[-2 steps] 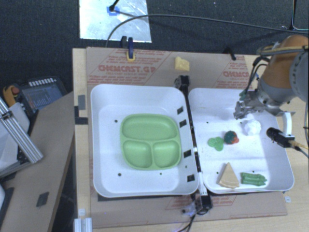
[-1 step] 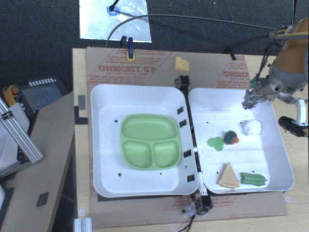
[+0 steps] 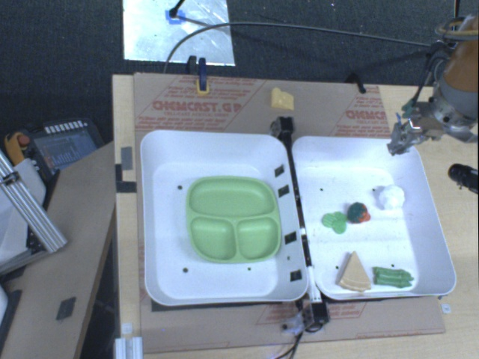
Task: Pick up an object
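The right bin (image 3: 419, 178) holds a white lump (image 3: 390, 197), a dark green and red piece (image 3: 358, 213), a flat green piece (image 3: 334, 221), a tan wedge (image 3: 354, 272) and a green ridged piece (image 3: 392, 277). My gripper (image 3: 404, 136) hangs over the bin's far right corner, well above and behind the white lump. Nothing shows between its fingertips. The arm enters from the upper right.
The left bin (image 3: 161, 163) carries a light green divided plate (image 3: 232, 219). A black clip strip (image 3: 292, 200) joins the two bins. A small yellow block (image 3: 282, 99) lies on the cardboard behind them. A control box (image 3: 63, 146) stands at the far left.
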Controlling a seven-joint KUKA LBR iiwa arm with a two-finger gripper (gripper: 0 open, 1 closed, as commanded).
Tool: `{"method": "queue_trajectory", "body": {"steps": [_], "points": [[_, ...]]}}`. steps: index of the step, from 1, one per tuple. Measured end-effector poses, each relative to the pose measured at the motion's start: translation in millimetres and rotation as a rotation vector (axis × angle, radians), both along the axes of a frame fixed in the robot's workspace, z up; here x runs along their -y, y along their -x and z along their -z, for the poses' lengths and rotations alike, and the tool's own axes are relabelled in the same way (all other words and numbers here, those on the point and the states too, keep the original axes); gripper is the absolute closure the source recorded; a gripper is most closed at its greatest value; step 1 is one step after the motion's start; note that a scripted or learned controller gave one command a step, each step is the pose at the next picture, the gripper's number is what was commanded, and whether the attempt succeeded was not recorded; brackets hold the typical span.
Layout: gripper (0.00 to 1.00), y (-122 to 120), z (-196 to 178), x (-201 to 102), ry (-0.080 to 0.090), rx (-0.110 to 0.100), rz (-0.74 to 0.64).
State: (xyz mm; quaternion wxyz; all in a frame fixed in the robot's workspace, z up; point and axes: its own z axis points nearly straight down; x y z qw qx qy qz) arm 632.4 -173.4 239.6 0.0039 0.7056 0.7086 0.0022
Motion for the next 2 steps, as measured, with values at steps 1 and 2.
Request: {"method": "queue_trajectory", "body": {"steps": [1,2], "points": [[1.00,21,6,-48,-0.004,-0.008,-0.004],[1.00,36,-2,-101,-0.005,-0.008,-0.005]]}}
